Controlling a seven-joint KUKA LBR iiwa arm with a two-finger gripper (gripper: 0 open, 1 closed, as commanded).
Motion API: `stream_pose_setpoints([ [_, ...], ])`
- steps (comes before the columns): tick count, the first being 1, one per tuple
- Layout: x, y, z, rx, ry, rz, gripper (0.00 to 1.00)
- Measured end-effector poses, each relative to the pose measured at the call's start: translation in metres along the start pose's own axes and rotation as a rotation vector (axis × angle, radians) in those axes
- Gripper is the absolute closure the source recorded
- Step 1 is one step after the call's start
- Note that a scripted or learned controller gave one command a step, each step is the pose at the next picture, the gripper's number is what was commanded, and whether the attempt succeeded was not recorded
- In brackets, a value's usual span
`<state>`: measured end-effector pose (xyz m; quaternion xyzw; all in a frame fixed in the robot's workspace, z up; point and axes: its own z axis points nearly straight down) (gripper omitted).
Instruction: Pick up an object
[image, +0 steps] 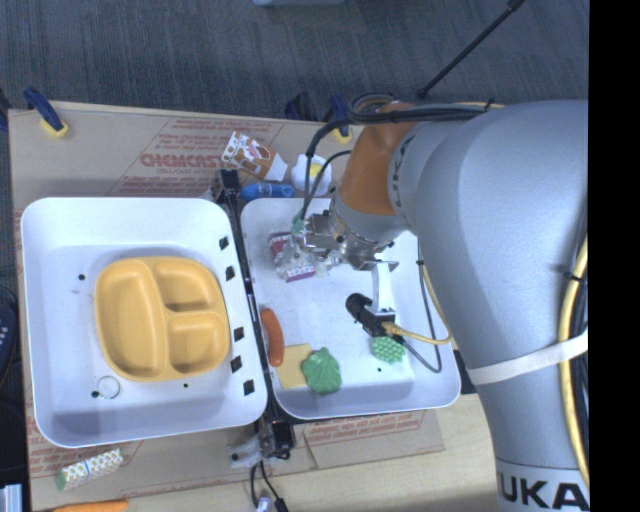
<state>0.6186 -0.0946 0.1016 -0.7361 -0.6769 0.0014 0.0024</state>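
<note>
Currently, the gripper (308, 238) is inside the right bin (318, 300), close to that bin's far wall. The view does not show whether it is open or closed, nor whether it has hold of anything.

Position of objects relative to the gripper:

- Packet (288, 258): crumpled, red and white. It lies on the bin floor just beside the gripper, on the view's left and slightly toward the near side. It cannot be determined whether the two are in contact.
- Sausage (272, 337): orange, elongated. It lies nearer the camera than the gripper, against the bin's left wall and apart from the packet.
- Green leaf (321, 370): nearer still, by the bin's near wall. It overlaps a tan slab (290, 373) on its left.
- Green dotted piece (387, 348): toward the near right of the gripper, well apart from it.
- Yellow tray (160, 318): three compartments, flat in the left bin (60, 250), well to the left of the gripper across the divide between the bins.
- Small box (245, 152) and white bottle (310, 170): beyond the gripper, outside the bins, on the cardboard (150, 140) under both bins.
- Striped packet (90, 467): outside the left bin at the near left corner, farthest from the gripper.
</note>
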Motion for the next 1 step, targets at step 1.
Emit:
stream_pose_setpoints([
  [1, 0.0279, 0.0355, -0.0911, -0.004, -0.001, -0.065, 1.0],
])
